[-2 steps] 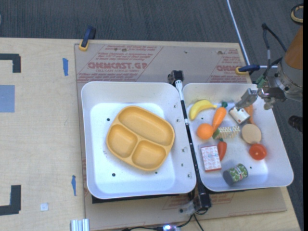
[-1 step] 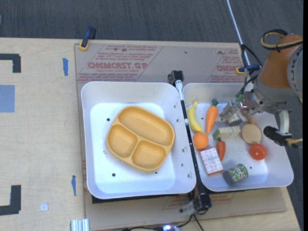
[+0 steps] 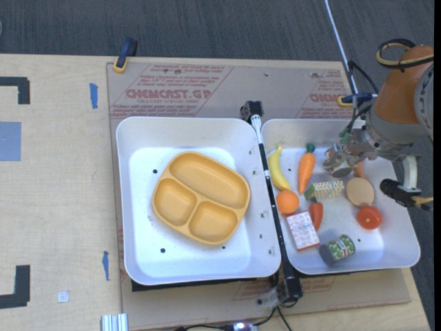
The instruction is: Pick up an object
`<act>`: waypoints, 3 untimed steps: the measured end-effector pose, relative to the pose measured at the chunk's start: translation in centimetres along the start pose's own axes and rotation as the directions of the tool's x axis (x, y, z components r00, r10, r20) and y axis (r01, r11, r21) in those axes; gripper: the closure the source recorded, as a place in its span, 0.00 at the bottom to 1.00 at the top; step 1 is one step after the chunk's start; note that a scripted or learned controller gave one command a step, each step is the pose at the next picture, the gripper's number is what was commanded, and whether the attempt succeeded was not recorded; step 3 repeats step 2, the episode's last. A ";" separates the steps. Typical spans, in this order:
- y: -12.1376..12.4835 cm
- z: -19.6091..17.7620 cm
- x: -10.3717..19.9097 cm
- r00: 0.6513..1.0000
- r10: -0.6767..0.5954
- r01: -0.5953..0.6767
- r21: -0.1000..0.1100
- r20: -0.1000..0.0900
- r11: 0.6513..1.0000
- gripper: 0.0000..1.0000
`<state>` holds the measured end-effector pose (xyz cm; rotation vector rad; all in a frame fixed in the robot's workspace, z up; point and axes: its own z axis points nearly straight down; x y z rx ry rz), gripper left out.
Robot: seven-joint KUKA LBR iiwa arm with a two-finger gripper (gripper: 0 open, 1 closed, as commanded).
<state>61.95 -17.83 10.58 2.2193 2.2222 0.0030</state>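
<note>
The right bin (image 3: 406, 257) holds several toy foods: a banana (image 3: 278, 169), a carrot (image 3: 306, 171), an orange (image 3: 287, 202), a red and white box (image 3: 302, 229), a green can (image 3: 337, 248), a tomato (image 3: 369, 217), a tan bun (image 3: 360, 191), a red pepper (image 3: 316, 214) and a small pale packet (image 3: 328, 189). My gripper (image 3: 339, 158) hangs low over the bin's far right part, just right of the carrot and above the packet. Nothing visibly sits between its tips.
The left bin (image 3: 131, 185) holds a yellow divided plate (image 3: 200, 197). A black clamp (image 3: 252, 109) sits at the far end of the divider between the bins. The grey arm with its orange band (image 3: 403, 95) overhangs the right bin's far right corner.
</note>
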 end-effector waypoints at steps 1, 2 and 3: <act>-3.3 -8.6 8.3 1.000 -0.001 0.001 0.001 0.000 1.000 1.00; -12.2 -8.8 11.8 1.000 0.001 -0.001 0.004 0.000 1.000 1.00; -12.2 -8.8 11.8 1.000 0.001 -0.001 0.004 0.000 1.000 1.00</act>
